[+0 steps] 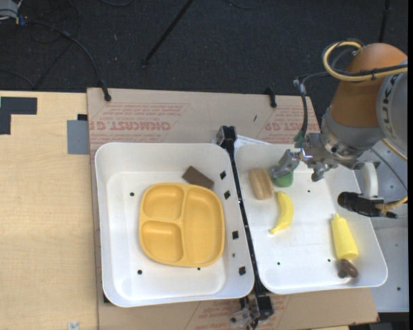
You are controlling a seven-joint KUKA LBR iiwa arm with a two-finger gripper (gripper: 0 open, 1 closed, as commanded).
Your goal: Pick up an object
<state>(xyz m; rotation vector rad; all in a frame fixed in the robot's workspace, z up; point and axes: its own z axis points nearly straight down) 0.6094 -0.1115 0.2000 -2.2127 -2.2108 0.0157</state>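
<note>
Near edge, right bin (372, 270): a yellow cylinder-shaped toy with a brown end (343, 243) is lying lengthwise by the right wall, brown tip pointing toward the near rim.
Left bin (113, 280): a yellow three-compartment plate (182, 224) is sitting flat near the middle; a small dark brown block (198, 178) is resting just beyond its far edge.
Mid right bin: a banana (283, 212) is lying on the floor, curved; a tan bread-like piece (261, 183) is lying just to its far left.
Far right bin: a green object (283, 178) is sitting beside the tan piece, partly covered by the gripper.
Gripper (302, 166): hovering low over the far part of the right bin; one finger is standing right at the green object, the other is showing well to its right, so fingers are spread apart, nothing clamped between them.
Arm (365, 95): reaching in from the right, orange band above the wrist.
</note>
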